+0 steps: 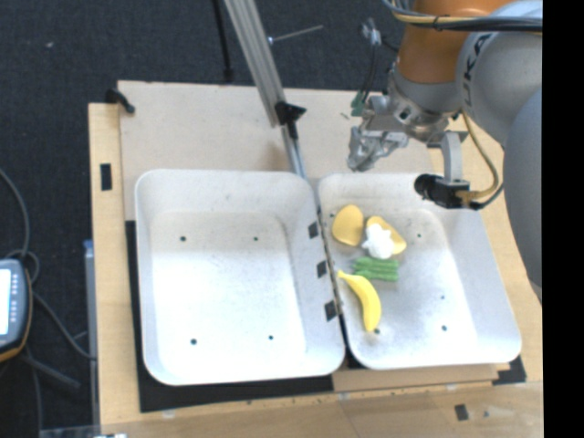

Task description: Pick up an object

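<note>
From above and at a slant, the camera view takes in a pale, matte wooden bench (201, 126) set on dark, speckled carpet, bearing two shallow white plastic bins with rounded corners and softly curved walls. The left bin (228, 276) has a smooth, faintly dusted floor with a few small dark dots. The right bin (456, 290) holds a cluster of small toy-like pieces in its left part, close to the wall shared with the other bin. Farthest back sits a rounded yellow-orange piece (348, 225), smooth and domed; just right of it, touching, lies a lumpy white piece (378, 239) resting over another yellow shape. Directly nearer is a flat green ridged piece (376, 269), and nearest of all a glossy yellow banana (364, 300), curved and tapering, lying lengthwise beside the dividing wall. The grey arm with its shiny orange band (447, 16) comes in from the upper right, wrapped by looping cables. Its metallic gripper (363, 161) hangs above the far rim of the right bin, apart from the cluster and gripping nothing; whether its fingers stand apart or together cannot be told from this angle. A ribbed aluminium post (260, 53) slants up from between the bins at the far side.
</note>
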Available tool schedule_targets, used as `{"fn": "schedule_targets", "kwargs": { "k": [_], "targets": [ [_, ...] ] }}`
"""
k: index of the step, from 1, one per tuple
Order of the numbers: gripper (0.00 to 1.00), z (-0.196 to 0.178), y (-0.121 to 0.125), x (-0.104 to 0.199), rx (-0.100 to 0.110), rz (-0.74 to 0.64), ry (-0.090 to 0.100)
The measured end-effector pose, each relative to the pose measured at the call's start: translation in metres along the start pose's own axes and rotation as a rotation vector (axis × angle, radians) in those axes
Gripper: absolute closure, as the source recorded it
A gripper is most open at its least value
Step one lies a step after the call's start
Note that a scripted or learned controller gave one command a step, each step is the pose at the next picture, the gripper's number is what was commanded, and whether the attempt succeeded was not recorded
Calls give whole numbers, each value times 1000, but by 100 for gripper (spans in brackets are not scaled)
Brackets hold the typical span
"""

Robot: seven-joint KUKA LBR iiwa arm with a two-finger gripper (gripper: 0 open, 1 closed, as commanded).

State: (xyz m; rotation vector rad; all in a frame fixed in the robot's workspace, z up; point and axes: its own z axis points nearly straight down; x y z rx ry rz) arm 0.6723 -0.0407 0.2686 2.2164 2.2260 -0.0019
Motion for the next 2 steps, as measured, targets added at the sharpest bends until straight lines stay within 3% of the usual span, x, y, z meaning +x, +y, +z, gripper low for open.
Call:
{"fn": "schedule_targets", "kwargs": {
  "k": [2],
  "targets": [
    [100,19,10,98,-2,-2,2]
  ]
}}
